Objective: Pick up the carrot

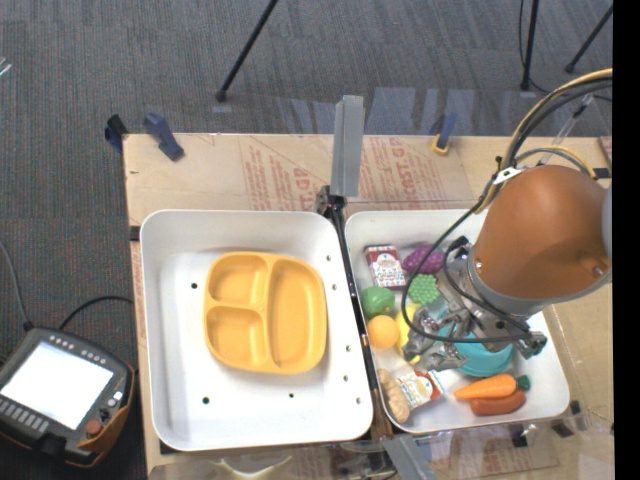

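Observation:
The carrot, orange with a green tip at its right end, lies in the near right part of the right bin. A reddish-brown sausage lies right against its near side. My gripper hangs below the orange wrist band over the middle of the right bin, left of and slightly behind the carrot, apart from it. The wrist hides much of the bin's far right side. A teal bowl sits partly under the gripper, just behind the carrot.
The right bin also holds a red-and-white packet, purple grapes, a green knobbly toy, a green fruit, an orange fruit and a snack packet. A yellow divided plate lies in the left bin.

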Robot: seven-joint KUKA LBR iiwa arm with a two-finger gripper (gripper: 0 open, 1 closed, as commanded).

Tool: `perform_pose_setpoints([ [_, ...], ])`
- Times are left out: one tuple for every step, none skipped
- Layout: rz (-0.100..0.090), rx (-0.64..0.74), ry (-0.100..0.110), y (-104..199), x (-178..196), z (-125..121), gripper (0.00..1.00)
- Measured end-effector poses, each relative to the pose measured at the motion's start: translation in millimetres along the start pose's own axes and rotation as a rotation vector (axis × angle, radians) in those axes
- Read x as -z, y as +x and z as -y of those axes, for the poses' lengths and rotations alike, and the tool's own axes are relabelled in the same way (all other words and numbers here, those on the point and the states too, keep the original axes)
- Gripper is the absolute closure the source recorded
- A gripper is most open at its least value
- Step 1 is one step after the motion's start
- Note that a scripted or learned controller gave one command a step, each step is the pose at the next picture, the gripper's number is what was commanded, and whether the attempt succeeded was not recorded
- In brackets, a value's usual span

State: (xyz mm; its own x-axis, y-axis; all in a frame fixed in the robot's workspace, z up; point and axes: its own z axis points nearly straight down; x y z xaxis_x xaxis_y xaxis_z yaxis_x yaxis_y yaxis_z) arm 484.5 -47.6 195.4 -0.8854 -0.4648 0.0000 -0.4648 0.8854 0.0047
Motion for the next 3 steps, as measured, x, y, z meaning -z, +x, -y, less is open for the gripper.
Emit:
perform_pose_setpoints([
  [0.005,0.13,0.008,12,83,54,1.0],
  [0.002,0.13,0.003,12,80,53,0.0],
  [-0.005,0.251,-0.004,-34,-12,33,0.0],
])
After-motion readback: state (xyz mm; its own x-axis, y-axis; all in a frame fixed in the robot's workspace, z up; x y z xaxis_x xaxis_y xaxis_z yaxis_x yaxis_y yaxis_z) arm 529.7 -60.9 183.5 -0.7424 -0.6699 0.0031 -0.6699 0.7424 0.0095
